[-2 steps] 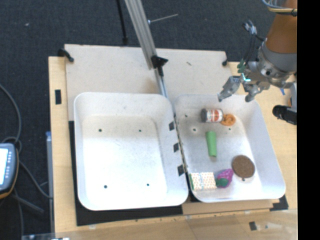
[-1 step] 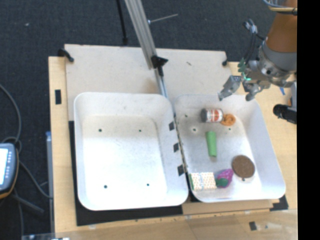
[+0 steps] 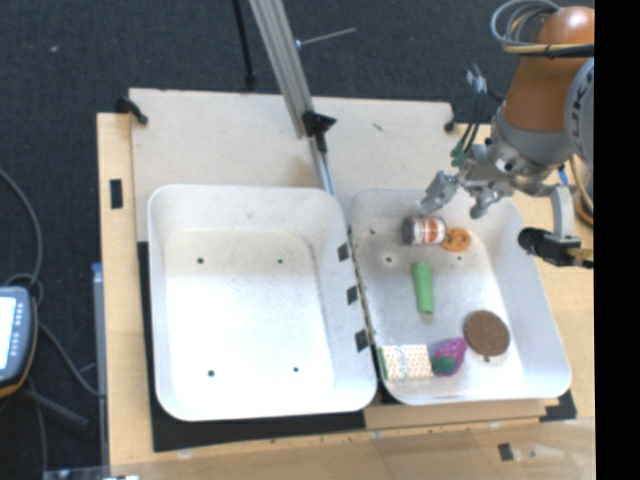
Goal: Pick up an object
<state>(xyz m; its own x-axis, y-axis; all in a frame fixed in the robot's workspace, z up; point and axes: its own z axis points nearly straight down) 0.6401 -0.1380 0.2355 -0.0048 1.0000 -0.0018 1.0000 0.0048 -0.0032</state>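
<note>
My jaws (image 3: 460, 196) hang spread and empty; the small can (image 3: 425, 231) lies just below them, on its side. I judge it light, rigid, slick; I'd pinch across its body.

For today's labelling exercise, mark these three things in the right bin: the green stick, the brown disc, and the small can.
green stick (image 3: 424, 288), camera view, middle of its length
brown disc (image 3: 486, 333), camera view, centre of its top face
small can (image 3: 426, 231), camera view, on its side wall
</note>
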